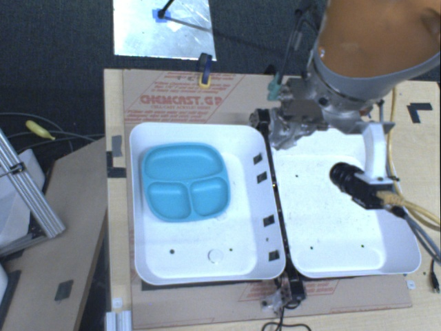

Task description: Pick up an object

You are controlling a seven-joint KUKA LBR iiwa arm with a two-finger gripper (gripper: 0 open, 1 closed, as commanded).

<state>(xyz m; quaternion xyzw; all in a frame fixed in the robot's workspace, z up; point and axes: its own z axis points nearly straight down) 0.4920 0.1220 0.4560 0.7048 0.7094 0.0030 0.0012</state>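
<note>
A light blue plate with three compartments lies flat in the upper part of the left white bin. My gripper hangs from the grey and orange arm over the far left corner of the right white bin, close to the wall between the two bins. It sits to the right of the plate and apart from it. The wrist's metal body covers the gripper's tips. A black cylindrical part on a white bracket sticks out of the arm above the right bin's floor.
Both bins rest on a cardboard sheet on the bench. A shiny metal sheet lies beyond it at the back. An aluminium frame stands at the left edge. Yellow and grey cables trail over the right bin's right rim.
</note>
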